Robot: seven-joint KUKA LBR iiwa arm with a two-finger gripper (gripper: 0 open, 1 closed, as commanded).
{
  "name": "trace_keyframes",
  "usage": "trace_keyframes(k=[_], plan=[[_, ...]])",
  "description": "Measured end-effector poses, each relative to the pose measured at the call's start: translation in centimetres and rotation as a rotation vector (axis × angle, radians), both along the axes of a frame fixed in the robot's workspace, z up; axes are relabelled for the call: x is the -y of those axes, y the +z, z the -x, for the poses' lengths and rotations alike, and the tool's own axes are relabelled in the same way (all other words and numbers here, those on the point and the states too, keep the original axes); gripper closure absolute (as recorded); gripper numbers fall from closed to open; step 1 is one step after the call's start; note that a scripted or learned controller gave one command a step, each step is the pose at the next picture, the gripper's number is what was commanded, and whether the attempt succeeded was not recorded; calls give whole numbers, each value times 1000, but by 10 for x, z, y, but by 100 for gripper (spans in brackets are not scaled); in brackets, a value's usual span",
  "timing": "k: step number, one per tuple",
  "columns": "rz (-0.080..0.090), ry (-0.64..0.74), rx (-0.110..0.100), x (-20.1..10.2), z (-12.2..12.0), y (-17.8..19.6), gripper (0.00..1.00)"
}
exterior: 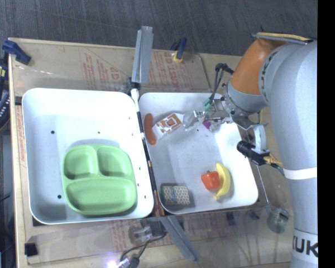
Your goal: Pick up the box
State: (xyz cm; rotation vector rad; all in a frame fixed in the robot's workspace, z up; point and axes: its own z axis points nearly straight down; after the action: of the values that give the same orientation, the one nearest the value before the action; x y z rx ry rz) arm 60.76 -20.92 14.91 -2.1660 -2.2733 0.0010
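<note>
Two shallow white bins side by side on a wooden bench. In the left bin [39, 110], a green divided tray [99, 180] lying flat toward the near side, three compartments, nothing in them. In the right bin [184, 155], several small things. Near the far left corner, a small white and orange box [168, 123], lying tilted on the floor of the bin. Just beside it on the left, along the wall between the bins, a reddish-brown sausage [150, 128] lying lengthwise. At the near left corner, a dark patterned sponge [176, 195] lying flat. Toward the near right, a red pepper [210, 179] touching a yellow banana [223, 181].

Grey arm with orange band reaching in from the right, gripper [204, 118] low over the far side of the right bin, just to the right of the box. Close to the box, possibly touching its right edge, though not clear enough to say. Cannot tell how far apart the gripper stands, nor whether anything is caught in it; too small and cluttered there to make out.
</note>
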Motion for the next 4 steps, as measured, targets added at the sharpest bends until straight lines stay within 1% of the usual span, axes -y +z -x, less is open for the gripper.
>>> trace_keyframes(k=[1, 2, 3, 4], plan=[[0, -14, 0, 0, -50, -13, 0], [0, 42, 3, -1, -35, 51, 0], [6, 16, 22, 2, -28, -33, 0], [0, 121, 2, -1, -22, -22, 0]])
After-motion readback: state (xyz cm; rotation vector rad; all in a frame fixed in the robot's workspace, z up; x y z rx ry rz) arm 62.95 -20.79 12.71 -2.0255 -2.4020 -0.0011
